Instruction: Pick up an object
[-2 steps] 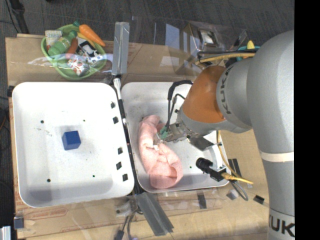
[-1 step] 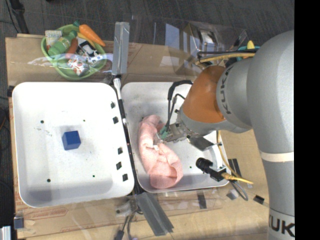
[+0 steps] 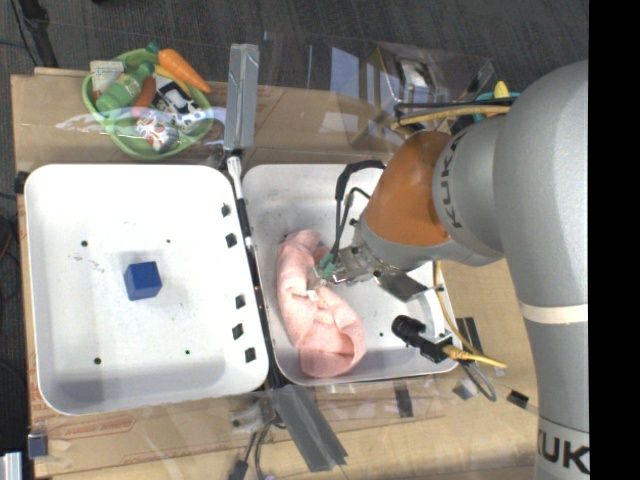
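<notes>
Pink cloth (image 3: 315, 308) in right bin (image 3: 262, 268), jaws reaching down onto it, state unclear; grasping step, needing closing then lifting.

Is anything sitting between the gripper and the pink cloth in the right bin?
Nothing visible does. The gripper is right at the upper edge of the pink cloth in the right bin, with no other object between them.
</notes>
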`<control>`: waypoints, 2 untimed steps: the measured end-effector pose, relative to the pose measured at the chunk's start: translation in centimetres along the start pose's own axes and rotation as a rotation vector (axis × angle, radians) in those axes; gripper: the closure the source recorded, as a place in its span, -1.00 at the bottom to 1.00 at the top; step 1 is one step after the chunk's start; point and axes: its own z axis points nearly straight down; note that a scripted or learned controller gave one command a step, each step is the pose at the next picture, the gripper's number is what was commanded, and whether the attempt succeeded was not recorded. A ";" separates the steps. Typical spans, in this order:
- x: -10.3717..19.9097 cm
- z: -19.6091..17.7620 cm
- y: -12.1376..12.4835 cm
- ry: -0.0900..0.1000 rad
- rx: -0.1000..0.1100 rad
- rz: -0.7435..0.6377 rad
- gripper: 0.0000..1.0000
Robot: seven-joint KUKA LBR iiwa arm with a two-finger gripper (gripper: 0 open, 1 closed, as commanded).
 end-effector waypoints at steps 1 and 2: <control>0.0 0.0 0.0 0.000 0.000 0.000 -1.00; 0.0 0.0 0.0 0.000 0.000 0.000 -1.00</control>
